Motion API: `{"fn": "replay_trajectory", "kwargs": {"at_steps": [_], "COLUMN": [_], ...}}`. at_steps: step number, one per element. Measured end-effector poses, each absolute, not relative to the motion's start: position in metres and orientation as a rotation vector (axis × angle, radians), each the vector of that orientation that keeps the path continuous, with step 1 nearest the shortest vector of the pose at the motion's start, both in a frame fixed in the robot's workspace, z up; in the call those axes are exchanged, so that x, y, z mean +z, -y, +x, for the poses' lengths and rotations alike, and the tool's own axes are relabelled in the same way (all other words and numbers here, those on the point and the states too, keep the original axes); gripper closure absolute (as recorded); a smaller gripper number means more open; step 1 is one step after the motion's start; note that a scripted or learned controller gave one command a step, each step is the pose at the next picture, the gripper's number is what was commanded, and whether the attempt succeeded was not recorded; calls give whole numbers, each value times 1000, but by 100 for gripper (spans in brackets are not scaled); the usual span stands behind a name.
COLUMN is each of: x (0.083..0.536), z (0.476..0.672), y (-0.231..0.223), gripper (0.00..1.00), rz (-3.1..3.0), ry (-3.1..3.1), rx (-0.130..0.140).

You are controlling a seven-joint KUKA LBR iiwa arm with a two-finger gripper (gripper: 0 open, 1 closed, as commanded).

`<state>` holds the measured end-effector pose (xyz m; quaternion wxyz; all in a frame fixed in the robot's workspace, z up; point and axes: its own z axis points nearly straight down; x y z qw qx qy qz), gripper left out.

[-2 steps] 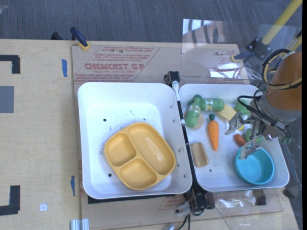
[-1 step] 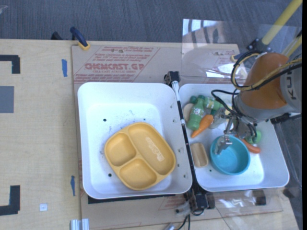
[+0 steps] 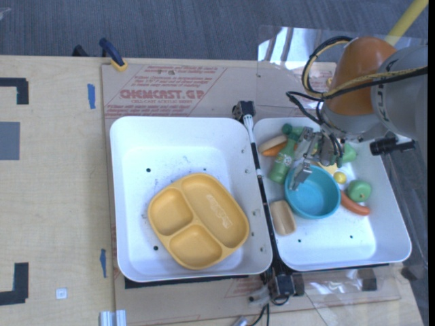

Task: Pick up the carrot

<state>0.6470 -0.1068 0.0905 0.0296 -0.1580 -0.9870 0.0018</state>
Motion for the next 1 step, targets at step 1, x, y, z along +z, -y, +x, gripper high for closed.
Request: {"fn": "replay_trajectory", "kwargs": {"at_steps": [1], "x": [192], "z": [648], "y": [-7], "gripper": [0], "rz": [-701], "ry": [3079], "rx": [-9]}}
